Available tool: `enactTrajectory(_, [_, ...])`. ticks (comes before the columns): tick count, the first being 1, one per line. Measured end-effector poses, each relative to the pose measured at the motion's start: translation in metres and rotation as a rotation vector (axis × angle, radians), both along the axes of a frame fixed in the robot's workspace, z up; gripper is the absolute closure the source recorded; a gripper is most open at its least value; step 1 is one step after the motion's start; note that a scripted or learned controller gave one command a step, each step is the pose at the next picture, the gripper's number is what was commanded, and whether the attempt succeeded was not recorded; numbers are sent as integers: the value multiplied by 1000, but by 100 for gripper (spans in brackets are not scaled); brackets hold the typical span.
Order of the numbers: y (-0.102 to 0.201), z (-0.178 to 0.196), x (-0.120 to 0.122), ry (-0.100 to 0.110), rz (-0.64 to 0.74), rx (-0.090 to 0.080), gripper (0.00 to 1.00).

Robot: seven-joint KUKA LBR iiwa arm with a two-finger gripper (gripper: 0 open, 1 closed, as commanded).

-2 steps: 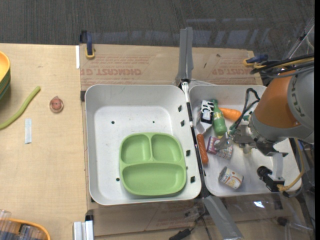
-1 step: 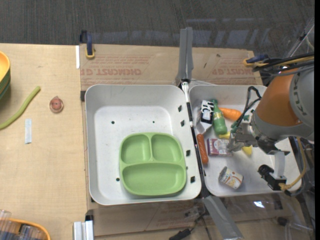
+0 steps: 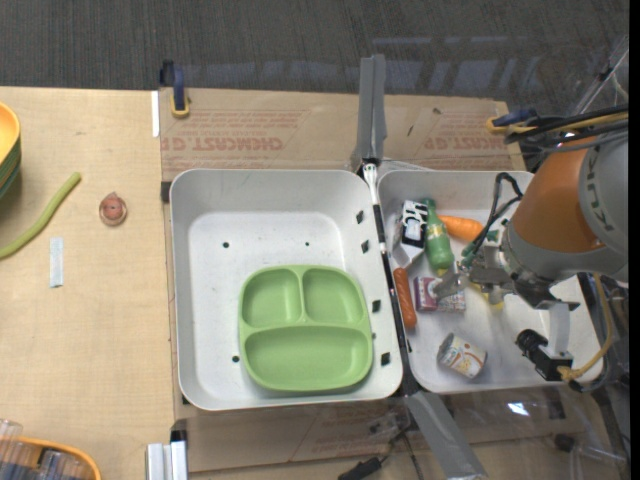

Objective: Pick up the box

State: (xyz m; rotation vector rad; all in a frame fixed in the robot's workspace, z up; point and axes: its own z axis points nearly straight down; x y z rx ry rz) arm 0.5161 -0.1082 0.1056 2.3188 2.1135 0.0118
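Red-and-white box (image 3: pixel 440 295) lies flat in the right bin (image 3: pixel 520 373), near its left wall, just beside the red sausage-like item (image 3: pixel 404 298) and below the green bottle (image 3: pixel 437 244). My gripper (image 3: pixel 470 280) sits right at the box's right edge, low over it; I cannot tell its state, the wrist hides it. Box looks still on the bin floor, so I judge this as the approach/grasp step, no lift yet. Next move calls for centring over the box, clamping across its short side, then a straight lift clear of the bottle, carrot (image 3: pixel 462 226) and can (image 3: pixel 462 356). Green divided plate (image 3: pixel 305 328) in left bin (image 3: pixel 200 268) is irrelevant.
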Motion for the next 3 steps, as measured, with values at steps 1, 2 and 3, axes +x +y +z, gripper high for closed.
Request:
enactTrajectory(1, [6,-9,27,3,-44,-3,0])
enactTrajectory(2, [11,-8,15,-7,10,-7,0])
enactTrajectory(3, [12,-8,20,-5,99,-9,0])
